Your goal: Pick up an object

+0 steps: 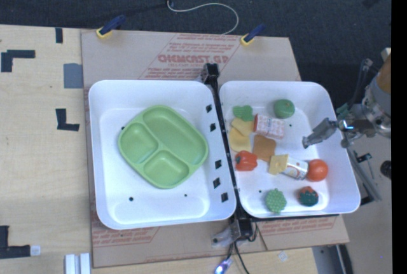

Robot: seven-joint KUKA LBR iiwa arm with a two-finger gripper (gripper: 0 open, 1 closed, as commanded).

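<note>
Over the right bin, the fingers hang low; apart or together, I cannot tell. Toys fill it. A green tray lies in the left bin.

1. A green divided plate lies in the left bin.
2. The right bin holds toy foods: a green ball, an orange ball, a small bottle.
3. The gripper hangs over the right bin's right side.
</note>
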